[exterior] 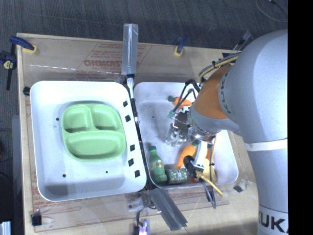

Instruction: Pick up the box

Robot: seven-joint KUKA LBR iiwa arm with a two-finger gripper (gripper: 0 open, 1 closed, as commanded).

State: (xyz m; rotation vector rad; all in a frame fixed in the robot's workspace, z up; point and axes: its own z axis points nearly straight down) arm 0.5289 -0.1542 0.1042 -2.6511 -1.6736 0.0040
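The grey arm (pixel 259 111) takes up the right side of the camera view, bent down over the right bin (pixel 146 102), with its orange band just above the wrist. Under it the table (pixel 73 53) carries both white bins side by side. The left bin (pixel 44 180) holds a green divided tray (pixel 93 131), which lies flat near its middle, well apart from the arm.

The pincer (pixel 177 131) hangs low inside the right bin, near the bin's middle, over what looks like a clear, glassy object; whether it is released or clenched cannot be told from this angle, and nothing can be seen gripped in it.

Along the near wall of the right bin lies a cluster of small things: a green bottle (pixel 156 164), a dark green can (pixel 176 175), and orange and yellow pieces (pixel 193 155) partly under the wrist. No object there can be made out with confidence as the box; it may be hidden under the wrist or among that clutter.

By this evidence the task is in its early part: the arm is down in the right bin, but no lift shows, and the grasp and raise are left to do.
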